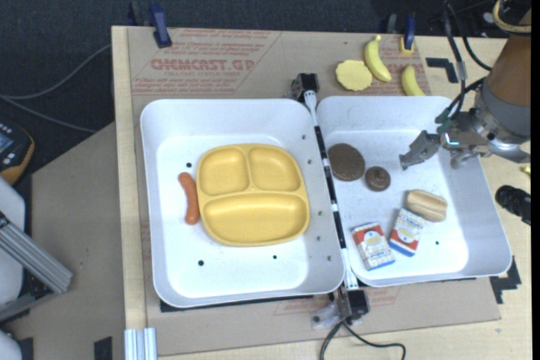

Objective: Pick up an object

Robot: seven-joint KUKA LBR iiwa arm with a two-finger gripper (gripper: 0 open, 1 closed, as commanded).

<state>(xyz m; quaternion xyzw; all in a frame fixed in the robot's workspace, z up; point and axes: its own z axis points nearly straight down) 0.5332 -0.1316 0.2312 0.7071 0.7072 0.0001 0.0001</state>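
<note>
On the bench (211, 63), two shallow white bins sit side by side, meeting at a dark central seam.

Left bin (169, 126): holds one yellow divided plate (251, 195) with three compartments, two small ones on the far side and one long one on the near side, all bare. Just left of the plate lies an orange-red sausage (191, 197), lengthwise along the plate's edge and apparently just clear of it.

Right bin (481, 240): holds five loose items.
- Brown round disc (345, 161), lying flat close to the seam, right of the plate.
- Smaller brown round piece (377, 178), just beside the disc on its right and nearer side.
- Tan bread roll (426, 205), further right from the plate, nearer than the small brown piece.
- Red and white carton (372, 245), lying flat at the near side of the bin.
- White carton with red and blue print (407, 233), just beside the red one, between it and the roll.

Gripper (422, 152): above the far right part of the right bin, well right of the plate; dark fingers (415, 154) point toward the seam. Whether they are parted or closed cannot be told, and nothing is seen between them.

Beyond the right bin, on the bench board: a yellow scalloped piece (353, 75), a banana (378, 59) and a second yellow piece (412, 81).
</note>
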